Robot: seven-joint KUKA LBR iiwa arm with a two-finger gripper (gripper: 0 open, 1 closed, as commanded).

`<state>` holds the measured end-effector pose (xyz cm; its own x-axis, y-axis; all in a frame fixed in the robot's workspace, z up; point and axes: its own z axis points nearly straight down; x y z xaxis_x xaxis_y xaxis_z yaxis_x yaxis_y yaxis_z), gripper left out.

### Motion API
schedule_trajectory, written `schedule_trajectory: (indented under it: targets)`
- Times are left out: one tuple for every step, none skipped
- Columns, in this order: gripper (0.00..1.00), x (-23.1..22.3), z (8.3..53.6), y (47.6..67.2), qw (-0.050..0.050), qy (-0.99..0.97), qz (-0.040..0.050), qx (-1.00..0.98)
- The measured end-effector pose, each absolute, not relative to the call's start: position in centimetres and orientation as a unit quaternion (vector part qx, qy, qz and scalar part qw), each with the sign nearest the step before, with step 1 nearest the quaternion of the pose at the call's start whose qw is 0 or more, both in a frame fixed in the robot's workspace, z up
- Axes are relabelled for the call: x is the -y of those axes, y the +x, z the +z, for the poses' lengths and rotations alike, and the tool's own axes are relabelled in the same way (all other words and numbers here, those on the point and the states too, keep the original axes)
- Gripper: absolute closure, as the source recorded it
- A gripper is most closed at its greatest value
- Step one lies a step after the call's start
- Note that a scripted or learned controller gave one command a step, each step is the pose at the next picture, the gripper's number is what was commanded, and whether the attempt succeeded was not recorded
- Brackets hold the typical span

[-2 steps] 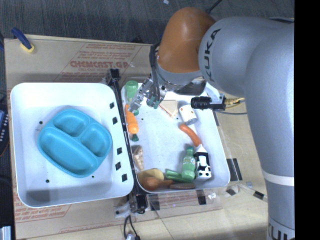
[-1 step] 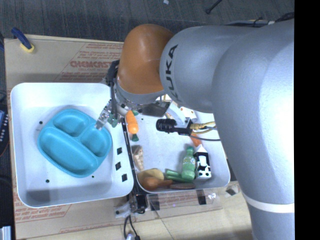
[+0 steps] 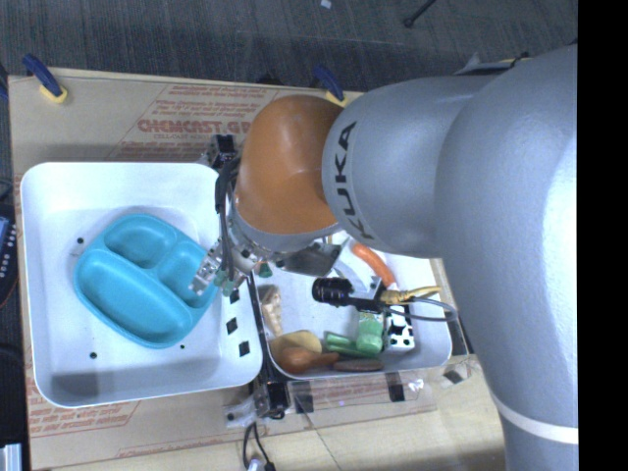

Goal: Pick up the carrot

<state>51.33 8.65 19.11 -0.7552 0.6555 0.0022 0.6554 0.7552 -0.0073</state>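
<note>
Orange carrot [image 3: 371,259], probably light, stiff and smooth, at the right bin's [image 3: 444,347] far edge, half under the arm [image 3: 471,145]: grip it mid-length; tool [image 3: 216,271] over the left bin [image 3: 118,373], width you cannot tell.

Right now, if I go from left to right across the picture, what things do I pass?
Blue divided dish → gripper → small tan piece → carrot. The green toy lines up with the carrot, so I left it out.

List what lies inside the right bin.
Carrot, green block, a spotted cube and a tan piece show; the arm covers the rest of the bin.
</note>
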Motion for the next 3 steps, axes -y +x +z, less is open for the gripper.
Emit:
schedule_trajectory:
  targets:
    - [1.00, -0.9, 19.1, 51.5, 0.004, -0.225, 0.0025, 0.974]
    - [1.00, 1.7, 19.1, 48.0, 0.003, -0.045, 0.0019, 0.999]
    - [0.00, 1.6, 19.1, 48.0, 0.003, -0.045, 0.0013, 0.999]
